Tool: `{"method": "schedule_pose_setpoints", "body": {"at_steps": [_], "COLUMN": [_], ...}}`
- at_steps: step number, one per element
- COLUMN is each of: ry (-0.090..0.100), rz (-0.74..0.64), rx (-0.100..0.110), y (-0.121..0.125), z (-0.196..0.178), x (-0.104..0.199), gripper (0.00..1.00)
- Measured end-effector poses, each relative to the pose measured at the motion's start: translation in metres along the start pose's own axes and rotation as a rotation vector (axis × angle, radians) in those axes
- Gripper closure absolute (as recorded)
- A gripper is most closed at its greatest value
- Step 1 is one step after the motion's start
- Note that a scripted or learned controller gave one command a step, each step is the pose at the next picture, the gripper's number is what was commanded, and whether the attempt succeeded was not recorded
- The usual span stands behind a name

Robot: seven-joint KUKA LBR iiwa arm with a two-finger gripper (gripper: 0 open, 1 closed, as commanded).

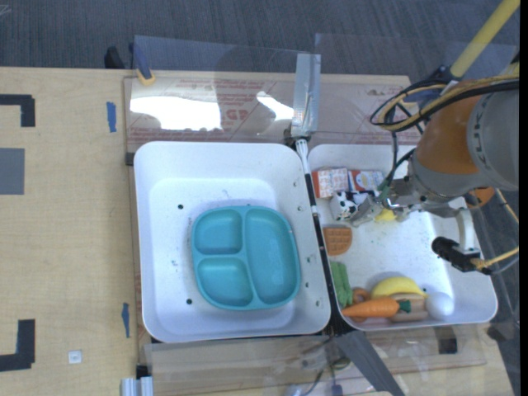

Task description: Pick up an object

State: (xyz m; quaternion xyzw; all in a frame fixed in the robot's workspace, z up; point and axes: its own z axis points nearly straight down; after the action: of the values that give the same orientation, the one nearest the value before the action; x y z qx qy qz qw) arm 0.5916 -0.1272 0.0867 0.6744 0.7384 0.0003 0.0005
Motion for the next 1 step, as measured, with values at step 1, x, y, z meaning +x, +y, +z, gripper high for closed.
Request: {"method": "schedule_pose_setpoints", "body": {"at_steps": [1], "ry": [0.033], "rz": [-0.302], "rx": [0.053], "y": [0.0268], "z": [0.0046], "x": [-0.0465], "gripper": [0.00]}}
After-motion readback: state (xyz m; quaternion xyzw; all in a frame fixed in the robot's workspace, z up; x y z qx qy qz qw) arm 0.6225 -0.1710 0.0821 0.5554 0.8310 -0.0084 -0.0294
